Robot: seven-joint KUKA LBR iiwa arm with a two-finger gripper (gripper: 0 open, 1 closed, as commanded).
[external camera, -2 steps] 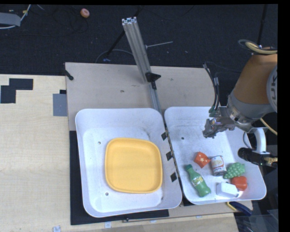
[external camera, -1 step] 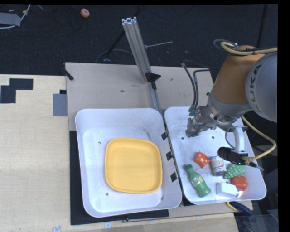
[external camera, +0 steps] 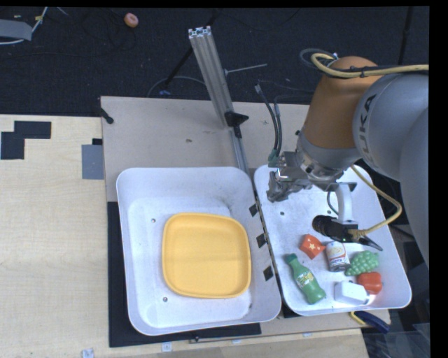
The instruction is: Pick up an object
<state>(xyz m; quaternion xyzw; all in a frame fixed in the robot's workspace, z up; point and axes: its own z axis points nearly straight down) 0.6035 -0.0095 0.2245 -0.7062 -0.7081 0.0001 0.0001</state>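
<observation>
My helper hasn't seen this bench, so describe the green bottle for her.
Find the right-hand white bin, not the one with the yellow plate. The bottle lies at the left edge of the small things at its near end. It is long and green with a yellow label, unlike the bumpy green grapes.

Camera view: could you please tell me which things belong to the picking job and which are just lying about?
Job: green bottle, red toy, small can, green grapes, red-orange toy, white block, all in the right bin.
Lying about: yellow plate in the left bin, metal rail, orange ball.
</observation>
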